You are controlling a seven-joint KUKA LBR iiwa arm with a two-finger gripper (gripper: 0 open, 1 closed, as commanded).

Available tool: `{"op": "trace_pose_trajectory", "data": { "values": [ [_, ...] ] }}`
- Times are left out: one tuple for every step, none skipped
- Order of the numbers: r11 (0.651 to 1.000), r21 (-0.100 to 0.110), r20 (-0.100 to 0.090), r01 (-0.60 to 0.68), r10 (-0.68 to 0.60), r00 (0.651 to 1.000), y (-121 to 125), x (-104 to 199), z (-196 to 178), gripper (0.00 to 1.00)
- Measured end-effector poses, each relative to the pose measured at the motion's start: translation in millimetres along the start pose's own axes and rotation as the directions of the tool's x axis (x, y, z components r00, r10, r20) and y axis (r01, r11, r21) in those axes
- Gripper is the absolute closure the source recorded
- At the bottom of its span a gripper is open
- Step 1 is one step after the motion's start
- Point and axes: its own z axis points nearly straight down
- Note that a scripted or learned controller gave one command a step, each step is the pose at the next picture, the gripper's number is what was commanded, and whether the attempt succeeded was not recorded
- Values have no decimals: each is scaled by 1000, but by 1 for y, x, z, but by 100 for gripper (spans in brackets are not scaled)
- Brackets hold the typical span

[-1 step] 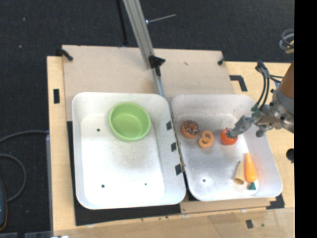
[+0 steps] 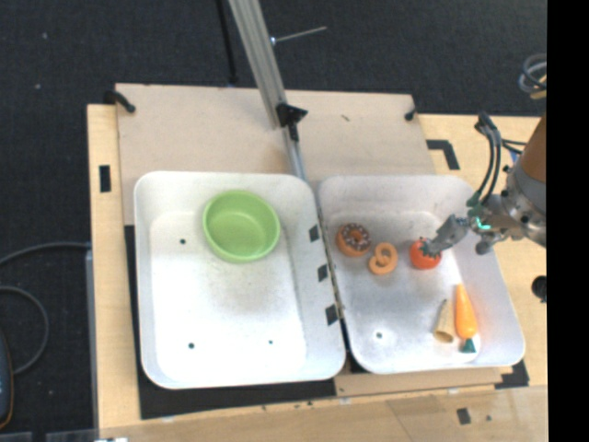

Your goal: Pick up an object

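The right bin [image 2: 396, 201] holds a brown frosted doughnut [image 2: 353, 238], an orange ring [image 2: 383, 259], a red tomato-like toy [image 2: 423, 255], an orange carrot [image 2: 466, 313] and a beige cone [image 2: 445, 321]. My gripper [image 2: 457, 233] reaches in from the right, low over the right bin. Its tip is just up and to the right of the red toy, touching or nearly touching it. I see nothing held in it. A green bowl [image 2: 241, 226] sits in the upper part of the left bin [image 2: 166, 339].
A slanted metal bar [image 2: 262, 53] runs from the top of the view down to the gap between the bins. Cables hang by the arm [image 2: 525, 187] at the right edge. The bins rest on a wooden bench [image 2: 230, 127].
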Motion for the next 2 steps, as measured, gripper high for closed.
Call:
{"op": "trace_pose_trajectory", "data": {
  "values": [
    [1000,6,2,-3,3,1000,1,-12,54,0],
    [1000,4,2,-4,4,1000,3,-13,95,0]
  ]
}}
